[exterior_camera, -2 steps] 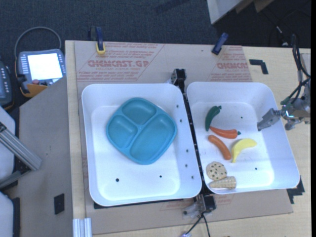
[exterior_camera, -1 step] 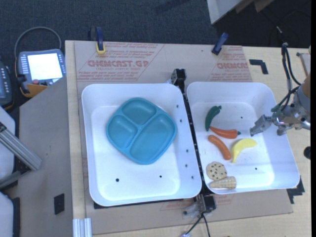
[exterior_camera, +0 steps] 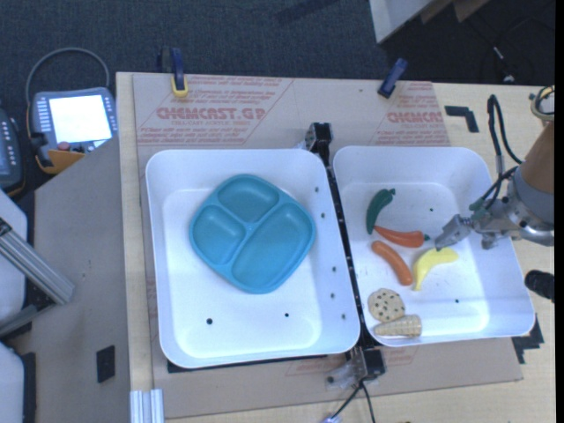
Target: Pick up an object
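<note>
A: Where's the pincer (exterior_camera: 449, 233)?
B: Low in the right bin (exterior_camera: 493, 320), tips just beside the yellow banana (exterior_camera: 434, 263). Likely lining up a grab.
A: Fingers?
B: Can't tell, too small. Nothing visibly between them.

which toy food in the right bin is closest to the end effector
The banana: it lies just under the end effector, at the right end of the cluster. The pepper, sausages, cookie and cracker lie farther left.
</note>
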Motion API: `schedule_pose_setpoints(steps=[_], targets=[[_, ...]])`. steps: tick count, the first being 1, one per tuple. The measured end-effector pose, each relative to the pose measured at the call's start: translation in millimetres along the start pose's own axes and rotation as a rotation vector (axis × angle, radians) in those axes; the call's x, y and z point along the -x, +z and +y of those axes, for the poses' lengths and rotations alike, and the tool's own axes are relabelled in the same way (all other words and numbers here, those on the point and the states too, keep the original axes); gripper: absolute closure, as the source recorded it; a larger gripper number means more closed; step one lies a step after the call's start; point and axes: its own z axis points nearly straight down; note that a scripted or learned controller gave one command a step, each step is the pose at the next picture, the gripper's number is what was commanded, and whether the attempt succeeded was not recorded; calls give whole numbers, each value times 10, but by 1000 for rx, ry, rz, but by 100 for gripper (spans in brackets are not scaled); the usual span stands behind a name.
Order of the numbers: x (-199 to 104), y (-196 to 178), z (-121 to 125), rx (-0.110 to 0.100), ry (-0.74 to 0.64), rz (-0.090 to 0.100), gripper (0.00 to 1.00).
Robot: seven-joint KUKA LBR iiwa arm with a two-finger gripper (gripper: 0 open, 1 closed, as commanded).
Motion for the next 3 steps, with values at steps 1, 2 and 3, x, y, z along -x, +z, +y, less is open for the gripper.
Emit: schedule_pose_setpoints(steps=[1,2,3], targets=[[-51,627,23,-3,0,1,0],[-39,483,39,5,0,-3,100],[-51,77,50,7,-1,-4,100]])
